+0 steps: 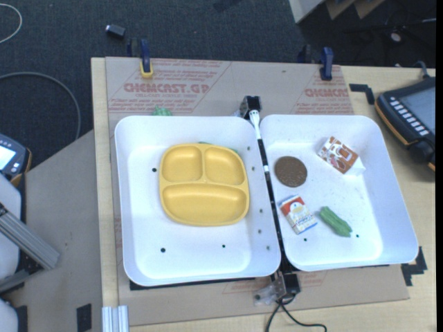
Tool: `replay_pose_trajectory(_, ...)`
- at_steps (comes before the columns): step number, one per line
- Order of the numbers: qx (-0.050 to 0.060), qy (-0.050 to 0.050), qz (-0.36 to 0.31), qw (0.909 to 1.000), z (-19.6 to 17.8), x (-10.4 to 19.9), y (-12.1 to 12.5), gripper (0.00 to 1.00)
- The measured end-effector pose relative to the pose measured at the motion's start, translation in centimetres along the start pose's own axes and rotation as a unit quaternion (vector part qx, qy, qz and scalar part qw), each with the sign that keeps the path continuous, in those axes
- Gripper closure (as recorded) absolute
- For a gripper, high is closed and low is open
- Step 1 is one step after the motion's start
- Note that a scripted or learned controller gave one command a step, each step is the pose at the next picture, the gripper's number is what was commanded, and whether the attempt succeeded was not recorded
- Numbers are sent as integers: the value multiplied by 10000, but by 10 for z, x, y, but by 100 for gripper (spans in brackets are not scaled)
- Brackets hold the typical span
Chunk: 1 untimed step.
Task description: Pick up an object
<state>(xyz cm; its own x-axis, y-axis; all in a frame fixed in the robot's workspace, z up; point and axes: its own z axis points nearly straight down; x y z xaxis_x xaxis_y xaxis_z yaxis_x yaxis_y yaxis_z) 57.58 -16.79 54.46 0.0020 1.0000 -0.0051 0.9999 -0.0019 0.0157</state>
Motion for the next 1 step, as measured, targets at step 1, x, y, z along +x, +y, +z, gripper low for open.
replay_pose_trajectory(1,86,19,33,10000,20,-53,-72,100)
